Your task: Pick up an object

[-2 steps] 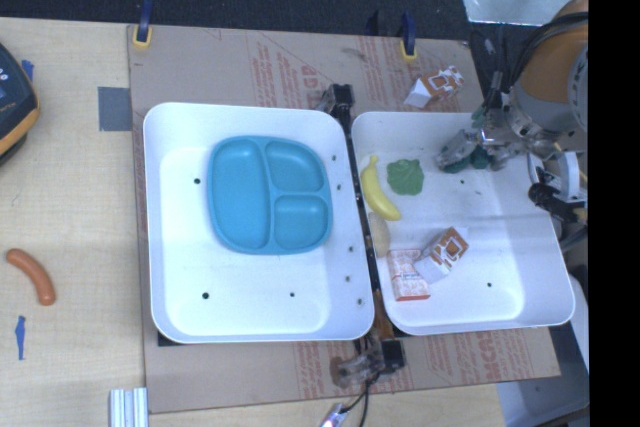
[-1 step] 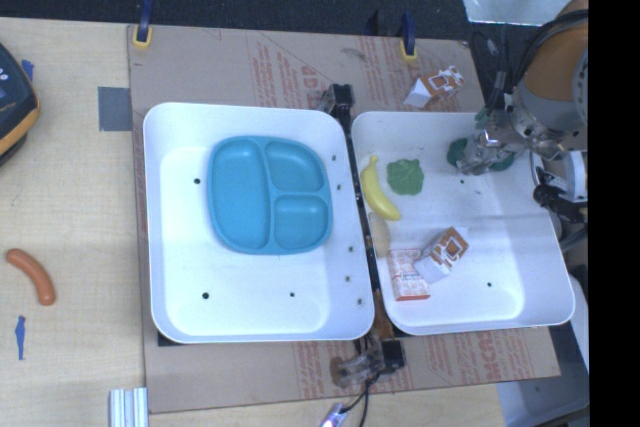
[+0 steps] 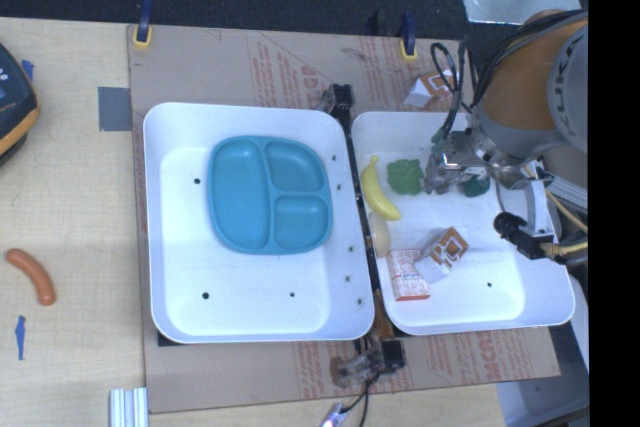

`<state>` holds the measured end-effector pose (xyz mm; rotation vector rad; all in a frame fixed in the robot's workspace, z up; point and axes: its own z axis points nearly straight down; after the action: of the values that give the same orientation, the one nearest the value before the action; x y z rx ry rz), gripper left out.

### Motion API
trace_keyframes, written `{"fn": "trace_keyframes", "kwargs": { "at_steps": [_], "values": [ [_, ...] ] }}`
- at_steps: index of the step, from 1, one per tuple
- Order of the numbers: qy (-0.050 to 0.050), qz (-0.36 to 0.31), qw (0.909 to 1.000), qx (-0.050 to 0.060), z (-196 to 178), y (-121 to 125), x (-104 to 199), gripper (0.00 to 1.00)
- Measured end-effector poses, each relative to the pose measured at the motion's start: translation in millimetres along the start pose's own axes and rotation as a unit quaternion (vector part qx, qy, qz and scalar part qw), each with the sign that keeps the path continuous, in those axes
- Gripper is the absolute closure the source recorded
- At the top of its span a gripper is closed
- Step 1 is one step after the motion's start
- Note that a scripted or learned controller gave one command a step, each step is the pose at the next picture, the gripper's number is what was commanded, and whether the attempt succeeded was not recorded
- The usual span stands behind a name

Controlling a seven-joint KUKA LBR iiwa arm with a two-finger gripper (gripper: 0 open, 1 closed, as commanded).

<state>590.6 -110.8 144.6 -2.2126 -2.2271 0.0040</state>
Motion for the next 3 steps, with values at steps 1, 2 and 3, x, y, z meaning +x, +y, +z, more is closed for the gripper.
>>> {"fn": "trace_keyframes", "kwargs": {
  "at_steps": [1,2,3],
  "values": [
    [0.0,0.0,1.0,0.0,0,0,0,0.0],
    [0.0,0.002,1.0,0.0,53,-21,-102,0.0],
    [0.001,0.001,1.0,-0.001,52,66,-67,0.0]
  ]
}}
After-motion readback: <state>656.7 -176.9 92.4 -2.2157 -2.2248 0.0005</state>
